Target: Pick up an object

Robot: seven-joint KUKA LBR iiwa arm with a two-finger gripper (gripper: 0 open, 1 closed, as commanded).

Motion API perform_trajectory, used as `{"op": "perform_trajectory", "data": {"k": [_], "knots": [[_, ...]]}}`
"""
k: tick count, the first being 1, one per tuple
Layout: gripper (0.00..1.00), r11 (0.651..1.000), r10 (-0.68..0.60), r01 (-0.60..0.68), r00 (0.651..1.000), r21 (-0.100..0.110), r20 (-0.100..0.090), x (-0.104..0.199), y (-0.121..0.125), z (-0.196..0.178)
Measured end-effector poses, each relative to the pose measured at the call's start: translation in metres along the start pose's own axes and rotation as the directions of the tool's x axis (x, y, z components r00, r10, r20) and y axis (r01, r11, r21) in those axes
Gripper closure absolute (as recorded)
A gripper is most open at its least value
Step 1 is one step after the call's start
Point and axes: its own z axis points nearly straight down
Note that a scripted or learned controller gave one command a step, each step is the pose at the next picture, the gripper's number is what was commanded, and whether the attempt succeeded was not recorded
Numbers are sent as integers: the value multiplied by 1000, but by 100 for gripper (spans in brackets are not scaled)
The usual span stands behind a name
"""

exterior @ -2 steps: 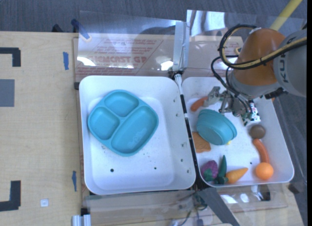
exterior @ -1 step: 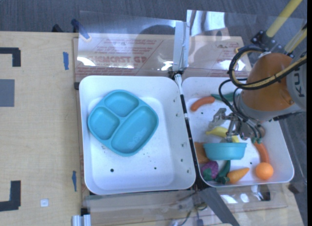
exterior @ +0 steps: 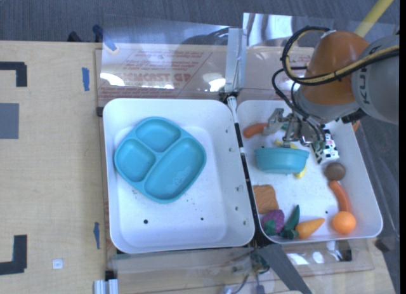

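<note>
Bins sat side by side on the wooden worktop, two of them, both white and shallow. The left bin had a blue plate in it, with three sections, lying flat near the middle.

The right bin was full of small play food. A blue bowl sat near the top middle of it. A little orange carrot lay to the left of the bowl, close to the bin's wall. A brown cracker lay below the bowl. Purple grapes and a green leafy thing lay just under the cracker, next to another carrot. An orange ball-shaped fruit sat in the bottom right corner, with a red-orange sausage shape above it and a brown round thing higher up. A small white and black thing lay near the brown one.

The grey arm with its orange band reached in from the right. Its hand hung right above the blue bowl's back rim. I could not tell if the hand was open or closed, or if it had hold of anything.
</note>
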Motion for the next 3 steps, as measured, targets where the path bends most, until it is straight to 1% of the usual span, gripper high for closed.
{"op": "perform_trajectory", "data": {"k": [1,2,3], "knots": [[0,1000,18,-18,1000,1,1,55,-16,-2],[100,1000,16,-16,1000,2,20,49,-15,-20],[0,1000,16,-16,1000,1,12,51,-14,-15]]}}
